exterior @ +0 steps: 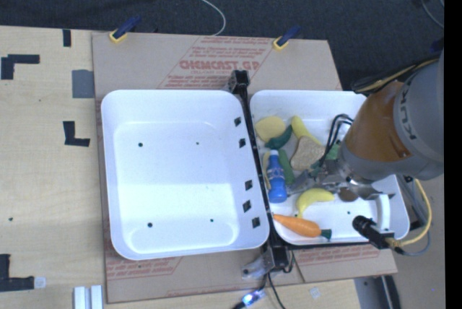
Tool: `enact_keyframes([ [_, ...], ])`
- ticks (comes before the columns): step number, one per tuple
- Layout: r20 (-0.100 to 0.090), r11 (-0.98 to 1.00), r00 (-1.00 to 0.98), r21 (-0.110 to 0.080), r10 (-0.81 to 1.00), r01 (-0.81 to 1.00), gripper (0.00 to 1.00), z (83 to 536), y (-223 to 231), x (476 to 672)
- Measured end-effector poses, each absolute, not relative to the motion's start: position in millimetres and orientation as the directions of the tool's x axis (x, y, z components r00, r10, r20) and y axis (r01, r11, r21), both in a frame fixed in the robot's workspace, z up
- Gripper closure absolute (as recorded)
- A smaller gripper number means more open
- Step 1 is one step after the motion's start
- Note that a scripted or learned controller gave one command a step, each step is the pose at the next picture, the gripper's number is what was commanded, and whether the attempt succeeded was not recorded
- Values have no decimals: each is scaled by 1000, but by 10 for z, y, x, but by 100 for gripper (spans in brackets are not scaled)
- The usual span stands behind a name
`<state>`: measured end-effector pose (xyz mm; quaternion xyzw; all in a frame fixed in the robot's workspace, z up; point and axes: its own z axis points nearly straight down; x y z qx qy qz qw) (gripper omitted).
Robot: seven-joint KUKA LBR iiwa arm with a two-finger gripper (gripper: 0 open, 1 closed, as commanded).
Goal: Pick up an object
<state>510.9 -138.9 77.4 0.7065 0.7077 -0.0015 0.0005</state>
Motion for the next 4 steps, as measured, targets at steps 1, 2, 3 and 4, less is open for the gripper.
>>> enact_keyframes([
  [1, -4, 3, -3, 2, 1000, 1000, 0, 847, -1396, 5747],
  [2, -3, 4, -4, 4, 1000, 1000, 0, 849, -1640, 6717],
  [3, 0, 4, -4, -2, 1000, 1000, 0, 840, -1212, 6681],
  [4, -16, -1, 2, 2, 1000, 1000, 0, 875, -1018, 6683],
])
